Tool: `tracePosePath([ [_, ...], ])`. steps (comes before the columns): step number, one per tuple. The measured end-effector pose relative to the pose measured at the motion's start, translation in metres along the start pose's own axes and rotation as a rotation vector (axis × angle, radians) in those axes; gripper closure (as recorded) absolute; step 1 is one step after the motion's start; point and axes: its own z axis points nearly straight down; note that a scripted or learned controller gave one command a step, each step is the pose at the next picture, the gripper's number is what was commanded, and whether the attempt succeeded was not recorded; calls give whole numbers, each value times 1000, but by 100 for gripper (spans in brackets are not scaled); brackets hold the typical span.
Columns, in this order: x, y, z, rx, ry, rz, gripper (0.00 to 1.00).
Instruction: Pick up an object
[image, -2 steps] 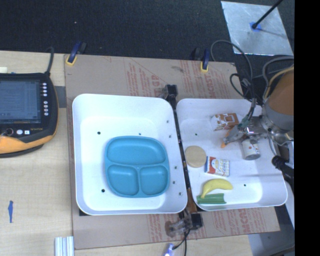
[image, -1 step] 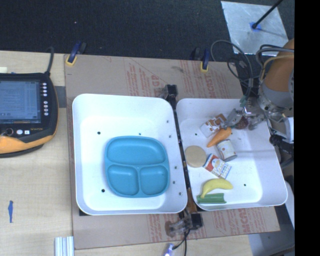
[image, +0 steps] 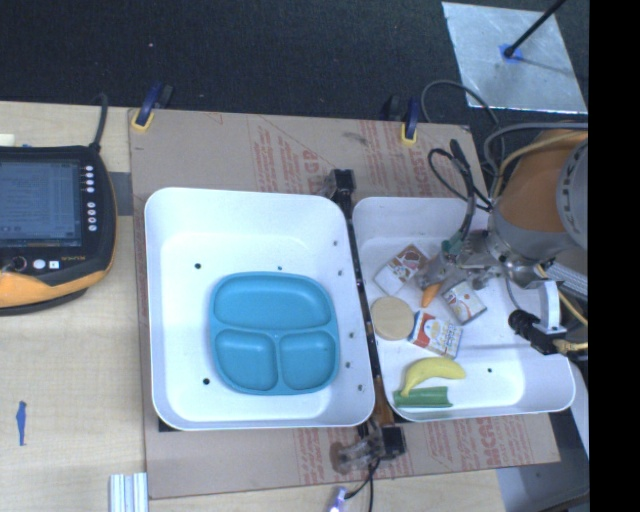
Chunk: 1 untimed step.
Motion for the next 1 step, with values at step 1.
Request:
tracePosePath([
  [1, 27, 39, 1, 6, -3, 2, 0],
])
